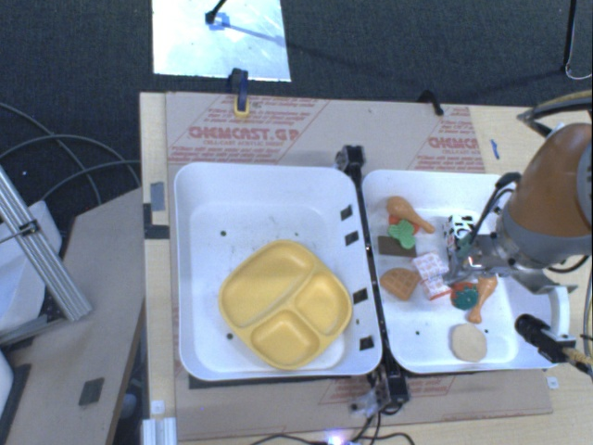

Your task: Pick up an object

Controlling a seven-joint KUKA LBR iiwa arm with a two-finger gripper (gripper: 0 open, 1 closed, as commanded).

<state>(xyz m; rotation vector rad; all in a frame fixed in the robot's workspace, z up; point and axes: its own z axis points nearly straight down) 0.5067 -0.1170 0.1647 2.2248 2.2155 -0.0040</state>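
Right now the grey and orange robot arm (556,202) is reached in from the right, so that its two-finger gripper (460,269) is set low over the shallow white bin on the right (422,336). It is likely placed there because that bin is where the small things are kept. Whether the gripper is apart or together cannot be told, and nothing is seen to be held in it.

Many toys are packed in the right bin. An orange carrot-shaped toy with a green piece (404,222) is laid at the far side, with a small dark brown block (389,246) just beside it. A round brown bread-like toy (400,283) and a little red and white box (432,273) are found in the middle, just left of the gripper. An orange drumstick-shaped toy (480,301) is seen right under the gripper, so it may be the thing meant to be picked. A flat beige round cookie-like toy (469,343) is laid near the front.

In the shallow white bin on the left (199,193), one yellow plastic tray with three sections (285,306) is kept.
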